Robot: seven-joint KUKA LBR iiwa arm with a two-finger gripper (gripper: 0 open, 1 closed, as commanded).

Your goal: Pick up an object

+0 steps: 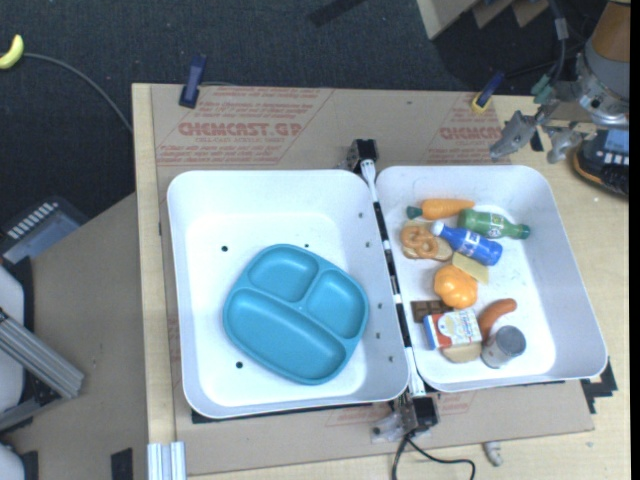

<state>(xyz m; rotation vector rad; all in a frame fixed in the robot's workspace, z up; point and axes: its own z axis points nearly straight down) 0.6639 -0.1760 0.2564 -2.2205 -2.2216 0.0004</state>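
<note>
- Several small toy foods crowd the right bin; the orange fruit sits mid-pile.
- Probably light, rigid, slippery; grip across its middle.
- Hand hovers beyond the bin, apparently released, grasping nothing.

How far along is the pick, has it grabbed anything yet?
Nothing looks done. The claw hangs above the right bin's far edge, with nothing between its fingers. The toys lie in that bin: carrot, green bottle, blue bottle, pretzel, orange, sausage, can and carton. The blue tray sits in the left bin. Descending, gripping and lifting all remain.
</note>
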